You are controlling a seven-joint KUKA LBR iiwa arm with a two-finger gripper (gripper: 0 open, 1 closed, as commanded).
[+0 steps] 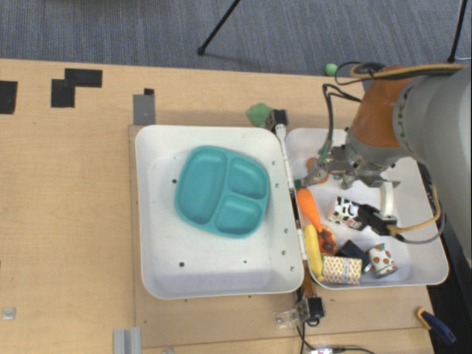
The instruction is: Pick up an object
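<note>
Your arm [420, 116] comes in from the right and hangs over the far part of the right bin [436, 265], with the orange band [376, 113] just above the wrist. The gripper [324, 172] sits low over that bin's left side, near the wall it shares with the left bin [166, 268]. From this angle you cannot tell whether the gripper is wide or narrow, and you can see nothing held in it.

The things you could pick lie mostly in the right bin's near-left part. An orange carrot [310, 211] lies along the left wall, its far tip just below the gripper. A yellow banana [313, 251] lies in line with it, nearer the front. Beside the banana at the front wall stands a small patterned box [341, 269], with a dark block [352, 248] touching its far side. A little white mug with brown spots [381, 259] lies tipped just right of the box. A black-and-white patched toy [344, 212] sits toward the bin's middle, right of the carrot.

In the left bin a teal divided plate [221, 190] lies flat, alone near the middle
</note>
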